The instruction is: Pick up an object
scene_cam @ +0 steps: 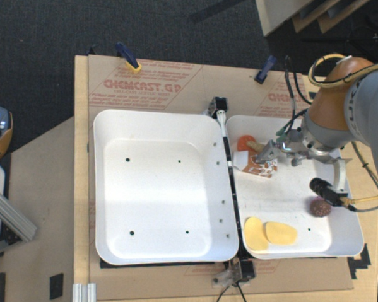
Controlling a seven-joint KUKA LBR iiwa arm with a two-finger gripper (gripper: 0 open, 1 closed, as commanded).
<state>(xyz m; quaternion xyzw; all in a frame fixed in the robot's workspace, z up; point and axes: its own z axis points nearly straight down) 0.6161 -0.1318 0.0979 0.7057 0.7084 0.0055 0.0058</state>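
Note:
The right bin (298, 242) holds several objects. An orange piece (245, 143) lies near its far left corner, and a white and red packet (256, 168) sits just in front of it. My gripper (267, 155) is low over the packet's far right edge, close to the orange piece. Two yellow pieces lie at the near side, a flat round one (255, 234) and an oval one (280, 233). A dark maroon ball (320, 208) rests by the right wall.
The left bin (153, 240) stands beside the right one, with a thin dark divider (229, 174) between them. The arm (343, 98) reaches in over the right bin's far right corner. Cardboard lies under both bins.

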